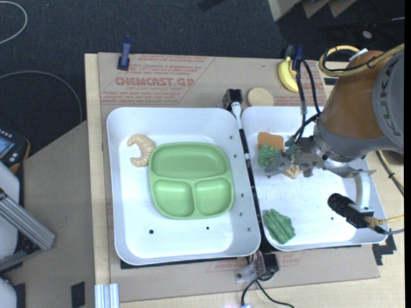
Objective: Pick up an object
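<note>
Dark green piece [271, 158], lumpy and knobbed like a toy vegetable, lying in the upper left part of the right bin [334, 239], just below an orange piece [270, 140] and beside a small tan piece [294, 171]. Matte, irregular, low to the bin floor; probably soft plastic, though too small and shadowed here to be sure.

Hand [297, 156] low over that same cluster, just to the right of the dark green piece and possibly touching it. Cannot tell whether wide, narrow or closed on anything: dark metal against dark toy, contact hidden from above.

Risks from here, as a judgement only:
- Crowding. Three pieces pressed close together, so likely to nudge a neighbour, or pinch two at once and drop both on the lift.
- Uneven shape. Little flat surface to bear on, so liable to twist or squirt out sideways under a squeeze.
- Nearness to the bin's left wall and upper rim. Easy to shove the piece against the wall instead of enclosing it.

Further off and safe from disturbance: a leafy green toy [279, 226] near the bin's lower edge, and in the left bin [128, 191] a green divided plate [191, 179] with a croissant [140, 149] beside it.
</note>
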